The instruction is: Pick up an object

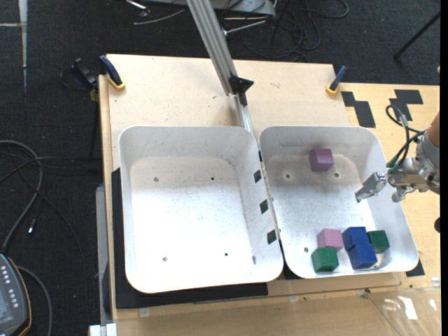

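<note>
Five small blocks are seen in the right bin (276, 152), and any one of them could serve as the object to be picked. Nearest the camera, at that bin's front corner, four are crowded together: a green block (325, 259), a pink block (330, 239) just behind it, a blue block (360, 247) that appears to be touching the pink one, and a darker green block (379, 241) at the right of the cluster. All look like stiff, light foam or wooden cubes with flat, matte faces, so little slipping or crushing would be expected; two opposite flat sides would be the natural place to be gripped. Within the cluster, though, side faces are blocked by neighbours, and a clean hold is judged harder there.

Further back, the pincer (381, 185) is found at the bin's right wall, above the floor of the bin and well apart from every block. Whether it is open or closed cannot be told, and nothing is seen held in it.

Furthest away, a lone purple block (321, 159) sits near the bin's rear, with free space on all sides. It is judged the easiest candidate. The left bin (140, 145) and the table (175, 82) lie beyond.
</note>
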You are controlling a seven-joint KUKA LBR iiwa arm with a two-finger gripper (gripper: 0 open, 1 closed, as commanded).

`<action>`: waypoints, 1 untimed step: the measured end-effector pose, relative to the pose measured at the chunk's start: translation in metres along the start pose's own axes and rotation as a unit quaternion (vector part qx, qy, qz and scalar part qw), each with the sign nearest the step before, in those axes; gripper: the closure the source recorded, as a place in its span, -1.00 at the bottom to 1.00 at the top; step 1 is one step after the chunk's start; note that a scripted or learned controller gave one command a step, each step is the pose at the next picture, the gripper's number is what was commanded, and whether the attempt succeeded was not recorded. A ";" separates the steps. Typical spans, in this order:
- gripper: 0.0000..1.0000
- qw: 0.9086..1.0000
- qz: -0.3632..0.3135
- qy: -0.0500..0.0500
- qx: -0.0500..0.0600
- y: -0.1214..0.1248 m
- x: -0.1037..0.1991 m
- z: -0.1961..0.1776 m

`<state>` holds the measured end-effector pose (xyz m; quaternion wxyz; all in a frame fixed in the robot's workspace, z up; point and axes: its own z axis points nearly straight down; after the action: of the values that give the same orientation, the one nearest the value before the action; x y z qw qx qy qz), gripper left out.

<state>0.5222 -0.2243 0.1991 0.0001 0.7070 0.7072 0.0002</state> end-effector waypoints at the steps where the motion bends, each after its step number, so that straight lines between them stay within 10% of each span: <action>1: -1.00 1.000 -0.003 0.000 0.000 0.072 0.036 0.108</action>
<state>0.5939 -0.1886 0.0911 0.0004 0.7048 0.7094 0.0001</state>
